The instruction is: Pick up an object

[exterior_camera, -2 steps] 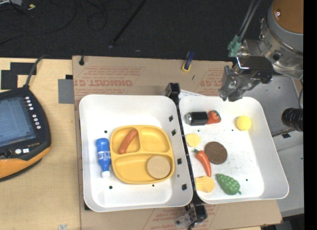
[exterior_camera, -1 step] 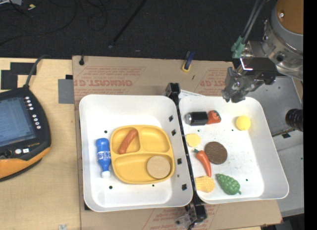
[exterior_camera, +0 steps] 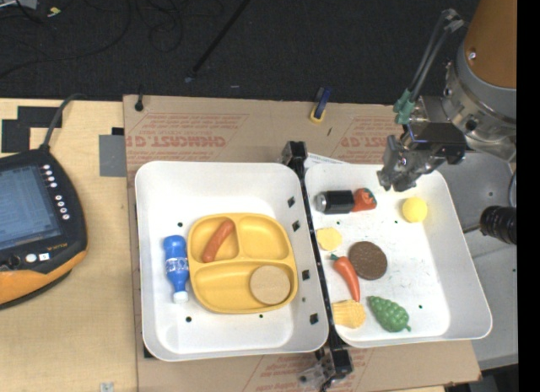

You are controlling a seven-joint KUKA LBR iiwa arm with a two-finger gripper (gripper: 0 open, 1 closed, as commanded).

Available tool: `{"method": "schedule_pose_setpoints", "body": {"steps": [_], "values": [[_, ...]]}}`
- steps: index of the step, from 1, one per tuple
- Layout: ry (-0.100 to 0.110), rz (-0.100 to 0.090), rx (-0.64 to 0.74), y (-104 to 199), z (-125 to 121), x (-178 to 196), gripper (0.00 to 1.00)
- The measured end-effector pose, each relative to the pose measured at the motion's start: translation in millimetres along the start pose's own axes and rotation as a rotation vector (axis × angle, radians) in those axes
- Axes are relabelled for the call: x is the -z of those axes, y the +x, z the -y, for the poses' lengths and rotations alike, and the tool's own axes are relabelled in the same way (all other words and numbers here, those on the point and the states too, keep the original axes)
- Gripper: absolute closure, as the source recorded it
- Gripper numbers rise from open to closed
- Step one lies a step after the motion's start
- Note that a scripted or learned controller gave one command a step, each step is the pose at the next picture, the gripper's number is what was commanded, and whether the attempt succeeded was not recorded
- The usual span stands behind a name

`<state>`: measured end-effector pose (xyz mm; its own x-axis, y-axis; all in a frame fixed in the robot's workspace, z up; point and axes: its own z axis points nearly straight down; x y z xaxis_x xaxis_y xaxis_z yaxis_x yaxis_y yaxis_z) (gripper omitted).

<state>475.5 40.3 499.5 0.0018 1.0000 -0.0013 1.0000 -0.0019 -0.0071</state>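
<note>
My gripper [exterior_camera: 396,179] hangs over the far edge of the right bin [exterior_camera: 460,238], above and between a black can [exterior_camera: 336,201] and a yellow ball [exterior_camera: 413,209]. Nothing shows between its fingers. In the right bin also lie a small red-orange piece [exterior_camera: 364,200] against the can, a brown round cookie [exterior_camera: 368,260], a red chili pepper [exterior_camera: 348,276], a pale yellow disc [exterior_camera: 328,238], a yellow corn piece [exterior_camera: 349,314] and a green bumpy piece [exterior_camera: 388,314].
The left bin [exterior_camera: 160,188] holds a yellow divided plate [exterior_camera: 221,289] with a sausage [exterior_camera: 217,239] and a tan round [exterior_camera: 270,285], and a blue bottle [exterior_camera: 175,265] beside it. A black divider [exterior_camera: 305,247] separates the bins. A tablet pendant [exterior_camera: 34,222] lies far left.
</note>
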Motion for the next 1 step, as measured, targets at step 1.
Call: {"method": "schedule_pose_setpoints", "body": {"steps": [1], "values": [[-0.008,-0.002,0.007,57.6,0.0,39.9,1.00]]}}
